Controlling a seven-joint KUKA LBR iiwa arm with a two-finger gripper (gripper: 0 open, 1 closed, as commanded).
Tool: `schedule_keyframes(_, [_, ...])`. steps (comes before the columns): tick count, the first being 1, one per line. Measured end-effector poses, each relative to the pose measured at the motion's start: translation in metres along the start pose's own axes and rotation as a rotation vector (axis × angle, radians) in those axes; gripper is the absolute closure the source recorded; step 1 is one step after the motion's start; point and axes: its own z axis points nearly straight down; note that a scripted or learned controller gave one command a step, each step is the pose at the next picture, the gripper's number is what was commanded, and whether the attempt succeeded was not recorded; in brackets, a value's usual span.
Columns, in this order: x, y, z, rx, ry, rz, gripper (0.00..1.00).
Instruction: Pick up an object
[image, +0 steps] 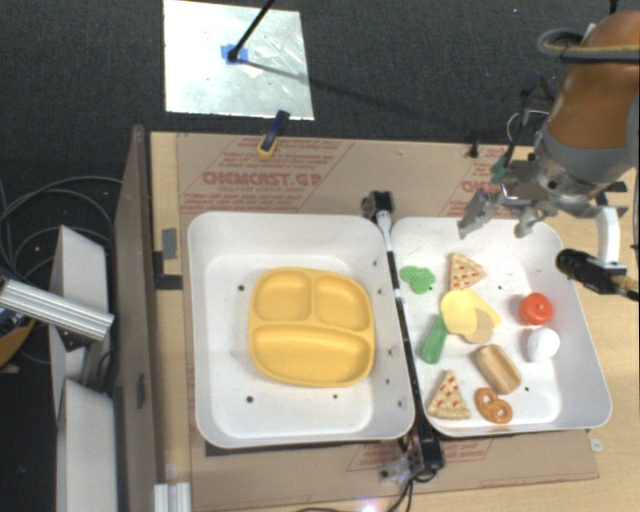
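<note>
The right bin (580, 400) holds several toy foods: two pizza slices (464, 270) (449, 397), a green leafy piece (417, 279), a green pod (434, 340), a yellow piece (466, 314), a brown sausage (497, 368), a pretzel (493, 406), a red tomato (536, 308) and a white egg (543, 345). My gripper (499, 219) hangs over the bin's far edge, above the upper pizza slice. Its two fingers are spread apart and open, with nothing between them.
The left bin (220, 400) holds a yellow divided plate (310, 327). A black clamp (379, 206) sits where the bins meet at the back. Cardboard lies under both bins. A grey metal sheet (237, 60) lies on the dark floor behind.
</note>
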Motion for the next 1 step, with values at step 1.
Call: schedule_keyframes(1, [-0.0069,-0.0790,0.1505,0.016,0.003,0.005,0.00])
